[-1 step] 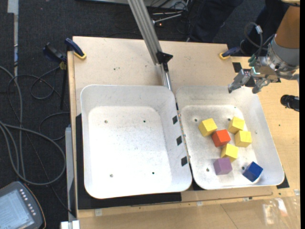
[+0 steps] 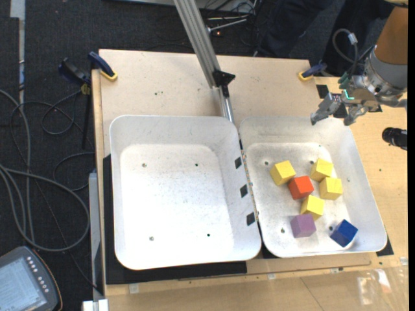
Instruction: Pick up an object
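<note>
Seven blocks sit clustered in my right bin [image 2: 363,173], below-left of the tool [image 2: 337,112] (fingers spread, nothing between); nearest is a yellow block [image 2: 322,169].

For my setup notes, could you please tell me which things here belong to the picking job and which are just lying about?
Job: gripper; right bin with four yellow blocks, orange block, purple block, blue block.
Lying about: left bin, clamps, pendant.

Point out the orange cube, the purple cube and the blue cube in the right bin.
orange cube [image 2: 300,186], camera view, on the middle of its top face.
purple cube [image 2: 303,225], camera view, on the middle of its top face.
blue cube [image 2: 344,232], camera view, on the middle of its top face.
</note>
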Motion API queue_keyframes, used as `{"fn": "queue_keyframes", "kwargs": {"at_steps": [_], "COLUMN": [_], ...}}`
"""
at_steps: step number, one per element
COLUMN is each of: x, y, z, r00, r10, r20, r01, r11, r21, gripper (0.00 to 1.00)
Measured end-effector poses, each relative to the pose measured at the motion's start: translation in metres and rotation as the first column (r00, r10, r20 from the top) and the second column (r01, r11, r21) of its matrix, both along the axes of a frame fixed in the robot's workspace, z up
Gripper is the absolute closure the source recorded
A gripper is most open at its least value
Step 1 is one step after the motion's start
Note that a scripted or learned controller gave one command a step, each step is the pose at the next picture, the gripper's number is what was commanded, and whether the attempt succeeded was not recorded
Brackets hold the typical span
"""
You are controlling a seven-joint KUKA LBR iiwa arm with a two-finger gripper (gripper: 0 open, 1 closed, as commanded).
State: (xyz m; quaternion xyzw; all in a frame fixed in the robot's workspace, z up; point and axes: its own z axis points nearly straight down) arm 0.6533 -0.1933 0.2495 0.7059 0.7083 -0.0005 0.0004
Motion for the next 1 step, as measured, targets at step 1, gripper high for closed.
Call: {"fn": "queue_keyframes", "kwargs": {"at_steps": [1], "x": [0.0050], "y": [0.0089], "z": [-0.0510], "r00": [1.000], "r10": [0.000], "r20": [-0.004], "r01": [0.000], "r11": [1.000], "r21": [0.001], "gripper": [0.00]}}
